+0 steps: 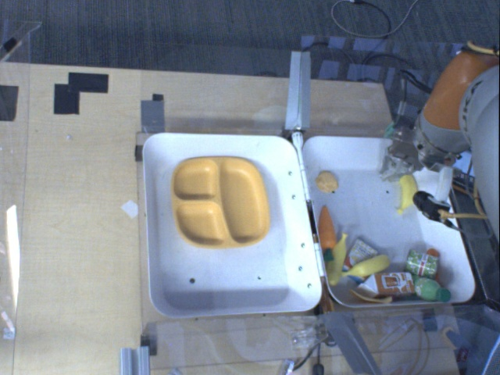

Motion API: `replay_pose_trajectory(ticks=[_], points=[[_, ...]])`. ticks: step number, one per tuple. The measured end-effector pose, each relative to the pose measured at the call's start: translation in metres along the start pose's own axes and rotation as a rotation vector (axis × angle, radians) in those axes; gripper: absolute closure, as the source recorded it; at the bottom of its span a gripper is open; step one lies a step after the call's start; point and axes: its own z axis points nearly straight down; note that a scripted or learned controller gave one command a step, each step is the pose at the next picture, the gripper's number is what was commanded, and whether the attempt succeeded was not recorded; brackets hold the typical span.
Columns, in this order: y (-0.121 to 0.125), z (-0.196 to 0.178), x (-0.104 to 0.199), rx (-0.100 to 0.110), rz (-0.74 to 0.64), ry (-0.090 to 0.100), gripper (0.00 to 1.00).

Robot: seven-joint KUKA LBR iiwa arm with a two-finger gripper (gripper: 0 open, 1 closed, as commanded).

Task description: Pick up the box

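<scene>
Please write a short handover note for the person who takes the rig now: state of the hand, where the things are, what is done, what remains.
Hand: over the upper right part of the right bin; nothing is seen between its parts.
Box: lying near the right bin's lower edge, among a banana, a green can and a carrot.
Left bin: holds a yellow divided tray.
Done: no grasp yet.
Left: move the hand down to the box, grip it, lift it.
</scene>
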Motion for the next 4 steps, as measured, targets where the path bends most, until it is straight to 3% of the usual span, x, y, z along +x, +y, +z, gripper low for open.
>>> replay_pose_trajectory(ticks=[1,2,3,4], points=[[0.000,0.000,0.004,0.000,-0.003,0.005,0.00],[-0.099,0.012,0.015,0.005,0.067,-0.006,0.00],[-0.117,0.011,-0.047,0.003,0.018,-0.009,0.00],[-0.087,0.012,0.053,0.003,0.116,-0.005,0.00]])
